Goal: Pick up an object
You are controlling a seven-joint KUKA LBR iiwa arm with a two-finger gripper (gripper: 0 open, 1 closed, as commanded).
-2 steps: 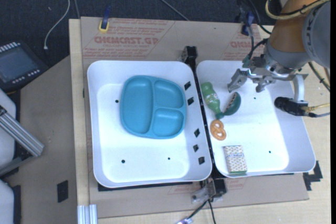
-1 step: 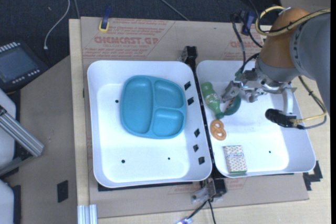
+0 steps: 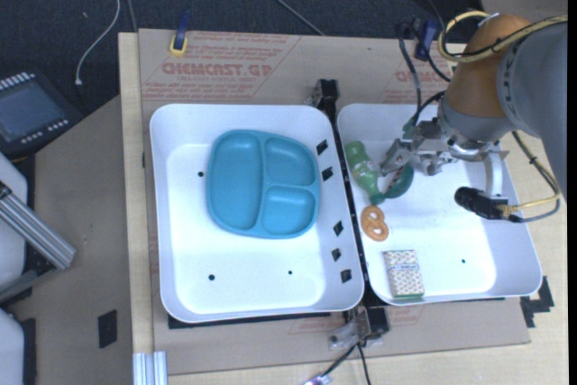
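The right bin (image 3: 471,259) holds several small things. A light green bottle-like object (image 3: 361,165) lies against its left wall, with a dark teal curved piece (image 3: 400,184) just to its right. An orange ring-shaped object (image 3: 374,224) lies below them, and a small patterned box (image 3: 404,273) sits near the bin's front edge. My gripper (image 3: 402,160) reaches in from the right and hangs low over the teal piece, close beside the green object. Whether it touches either one is hidden by the wrist.
A blue divided plate (image 3: 263,183) lies in the left bin (image 3: 167,221). The black divider with clips (image 3: 335,194) runs between the bins. A black connector and yellow cable (image 3: 482,201) hang off the arm over the right bin. Cables lie on the floor behind the bench.
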